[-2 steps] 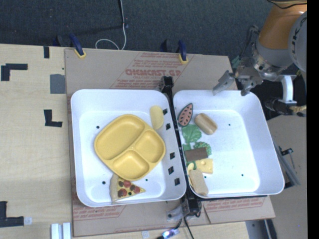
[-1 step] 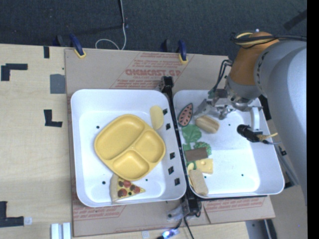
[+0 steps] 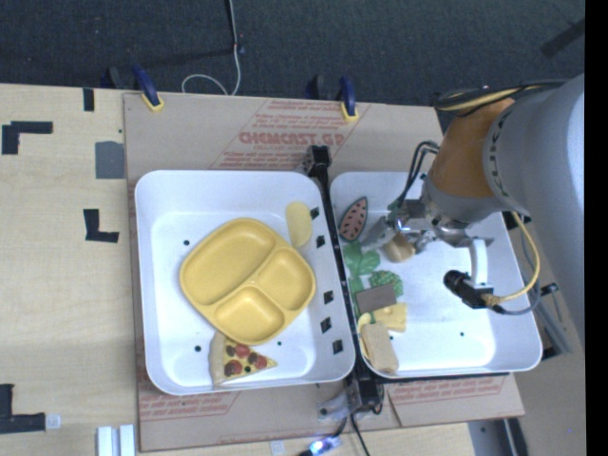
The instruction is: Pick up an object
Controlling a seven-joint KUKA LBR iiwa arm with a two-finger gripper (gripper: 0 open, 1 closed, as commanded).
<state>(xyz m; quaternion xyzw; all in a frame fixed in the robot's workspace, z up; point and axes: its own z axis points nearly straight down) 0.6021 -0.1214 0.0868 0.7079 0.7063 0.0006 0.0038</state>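
Observation:
My gripper (image 3: 396, 236) is low over the left part of the right bin (image 3: 475, 350), reaching in from the right under the orange-banded wrist. A small tan object (image 3: 398, 249) lies right at its tip; whether it is gripped is hidden by the wrist. Close by to the left are a watermelon slice (image 3: 353, 218) and green leafy pieces (image 3: 362, 261). Further toward the front lie a brown block (image 3: 374, 297), a yellow cheese piece (image 3: 395, 316) and a beige bread piece (image 3: 380, 348).
The left bin (image 3: 157, 255) holds a yellow divided plate (image 3: 247, 278), a pizza slice (image 3: 237, 359) at its front and a pale yellow piece (image 3: 299, 222) near the divider. A black cable end (image 3: 465, 288) hangs over the right bin's middle.

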